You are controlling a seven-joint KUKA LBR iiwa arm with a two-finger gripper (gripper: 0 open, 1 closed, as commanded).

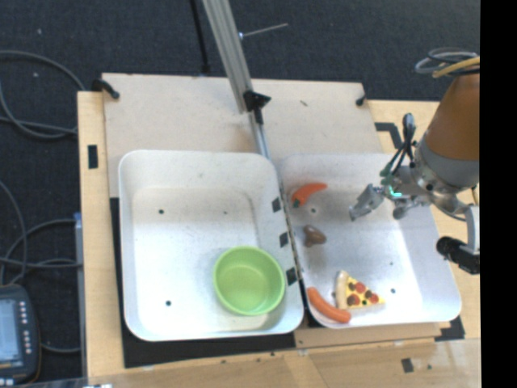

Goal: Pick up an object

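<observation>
The bowl (249,280) is light green. The carrot (308,192) is orange with a green end. The pizza slice (355,292) is yellow with red dots. Both bins (161,176) are white.

Grey arm (452,162) w/ orange band, grey metal pincer (380,202); small green light nr wrist

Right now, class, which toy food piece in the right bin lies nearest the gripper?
The orange carrot by the divider, level with the gripper. The brown piece, pizza slice and sausage lie farther toward the front.
</observation>
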